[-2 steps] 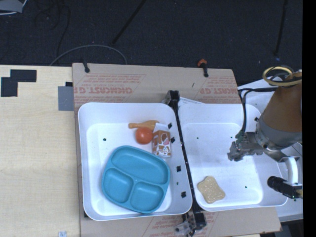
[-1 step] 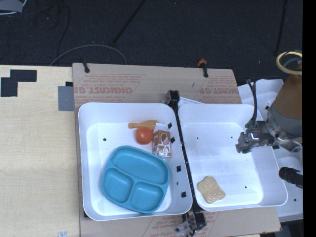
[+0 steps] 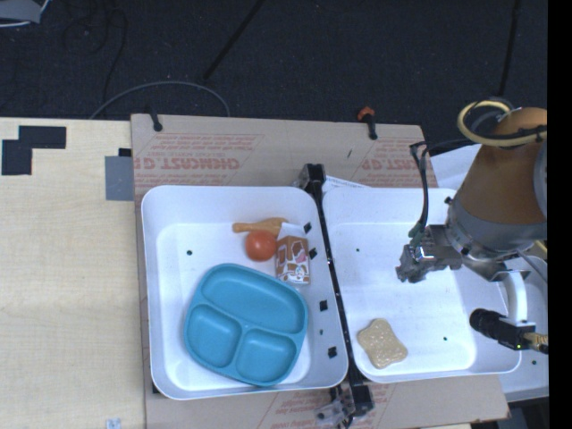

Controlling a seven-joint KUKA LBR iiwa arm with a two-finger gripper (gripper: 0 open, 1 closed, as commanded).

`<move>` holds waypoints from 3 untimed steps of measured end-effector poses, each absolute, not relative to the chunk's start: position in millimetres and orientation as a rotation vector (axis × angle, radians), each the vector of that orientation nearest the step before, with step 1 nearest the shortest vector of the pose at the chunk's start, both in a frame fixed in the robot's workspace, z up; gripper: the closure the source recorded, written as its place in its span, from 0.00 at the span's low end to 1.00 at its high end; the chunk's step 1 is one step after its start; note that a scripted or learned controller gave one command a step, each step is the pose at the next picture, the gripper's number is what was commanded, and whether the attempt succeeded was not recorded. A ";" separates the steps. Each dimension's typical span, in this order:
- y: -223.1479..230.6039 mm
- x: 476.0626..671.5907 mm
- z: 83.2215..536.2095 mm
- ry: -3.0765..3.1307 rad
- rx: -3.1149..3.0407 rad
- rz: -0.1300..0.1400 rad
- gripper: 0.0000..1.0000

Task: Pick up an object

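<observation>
From my remote seat this reads as a robotics lab, not a home or a shop. I see a plain light wooden bench with a brown cardboard sheet laid on it, printed lettering showing upside down. Two shallow white bins, the left bin and the right bin, sit side by side on that sheet, joined by black clips. Loose black cables trail over the dark carpeted floor behind the bench. The grey and orange industrial arm reaches in from the right, with its own cabling looped above it.
</observation>
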State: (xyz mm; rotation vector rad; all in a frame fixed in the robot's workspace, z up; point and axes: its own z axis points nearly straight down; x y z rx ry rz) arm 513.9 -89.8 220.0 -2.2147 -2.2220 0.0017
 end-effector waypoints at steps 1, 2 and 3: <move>-34.8 509.6 212.3 -2.222 -2.214 0.003 1.00; 17.5 512.7 225.9 -2.225 -2.215 0.002 1.00; 65.5 519.5 217.5 -2.224 -2.213 0.003 1.00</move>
